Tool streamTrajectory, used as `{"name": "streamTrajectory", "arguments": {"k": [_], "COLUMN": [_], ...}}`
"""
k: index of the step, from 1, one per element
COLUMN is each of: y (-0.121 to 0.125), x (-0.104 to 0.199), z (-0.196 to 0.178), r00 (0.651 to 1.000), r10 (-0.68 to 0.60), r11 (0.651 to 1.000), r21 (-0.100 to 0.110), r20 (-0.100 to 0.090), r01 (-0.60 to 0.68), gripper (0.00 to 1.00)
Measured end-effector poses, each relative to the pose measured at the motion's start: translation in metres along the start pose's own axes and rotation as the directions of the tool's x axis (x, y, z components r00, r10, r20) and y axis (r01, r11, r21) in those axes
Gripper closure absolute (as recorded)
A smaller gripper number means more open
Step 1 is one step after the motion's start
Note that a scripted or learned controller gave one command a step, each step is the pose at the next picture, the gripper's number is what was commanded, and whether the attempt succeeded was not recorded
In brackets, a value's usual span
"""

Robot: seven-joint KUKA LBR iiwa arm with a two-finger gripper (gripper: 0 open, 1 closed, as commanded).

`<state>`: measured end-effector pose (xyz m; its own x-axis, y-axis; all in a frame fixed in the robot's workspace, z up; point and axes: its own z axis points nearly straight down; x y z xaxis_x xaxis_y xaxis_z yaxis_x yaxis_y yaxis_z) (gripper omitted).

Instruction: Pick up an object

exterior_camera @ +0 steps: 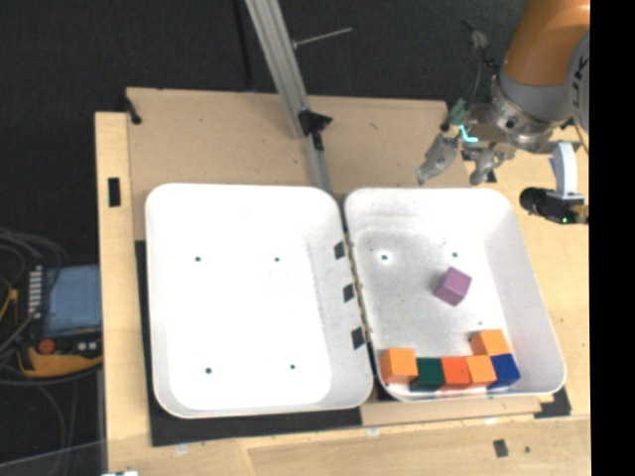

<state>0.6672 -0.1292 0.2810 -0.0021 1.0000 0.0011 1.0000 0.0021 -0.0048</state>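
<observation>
Your gripper (458, 165) hangs up high, over the far edge of the right bin (526, 256), near its top corner. Its two fingers look spread a little, with a gap between them, and nothing sits in that gap. So you hold no block right now.

Look down into the right bin. A purple block (452, 287) sits by itself near the middle, tilted a bit, with bare white floor all around it. That makes it the easy one to grab, I think, because your fingers can go down on both sides with nothing in the way.

More blocks are bunched along the near wall. You can see an orange block (399, 364), a green block (430, 372), a red-orange block (455, 370), a blue block (504, 367) and more orange ones beside them. They touch each other and lean on the wall, so fingers would have a hard time slipping in between.

The left bin (159, 296) has just a few tiny dark dots on its floor.

Your arm is parked up and back, likely so the camera can see both bins well before you reach in.
</observation>
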Motion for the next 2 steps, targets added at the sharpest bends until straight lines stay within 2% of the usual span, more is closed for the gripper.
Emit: {"name": "streamTrajectory", "arguments": {"k": [1, 2], "y": [0.001, -0.005], "x": [-0.001, -0.006], "z": [-0.003, 0.058], "r00": [1.000, 1.000], "r10": [-0.002, 0.005], "r11": [1.000, 1.000], "r21": [-0.005, 0.000], "r20": [0.003, 0.003], "r01": [0.002, -0.005], "gripper": [0.00, 0.00]}}
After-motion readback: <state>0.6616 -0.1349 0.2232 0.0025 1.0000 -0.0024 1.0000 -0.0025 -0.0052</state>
